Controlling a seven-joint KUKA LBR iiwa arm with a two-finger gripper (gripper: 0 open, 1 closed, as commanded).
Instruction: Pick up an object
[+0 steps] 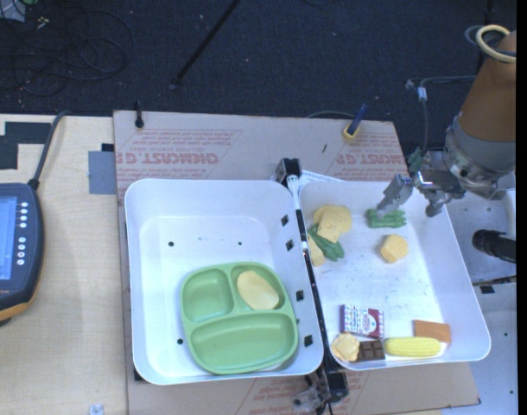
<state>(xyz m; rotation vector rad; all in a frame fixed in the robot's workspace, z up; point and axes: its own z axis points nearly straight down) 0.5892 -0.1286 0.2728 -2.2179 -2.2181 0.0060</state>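
Note:
My gripper (415,201) hangs over the far right part of the right bin (467,305), open, with nothing between its fingers. Its left finger (393,196) stands just above a flat green piece (386,220). A yellow lump (394,248) lies a little nearer the front. Further left sit a larger yellow piece (333,221) and a green pod (326,246). Along the front of that bin lie a maroon box (361,321), a corn cob (412,347), an orange block (431,329) and a small yellow piece (346,347).
The left bin (160,232) holds a green divided plate (238,335) with a yellow piece (257,290) in one compartment. A tablet-like pendant (9,245) lies at the far left of the bench. Cables run over the dark floor behind.

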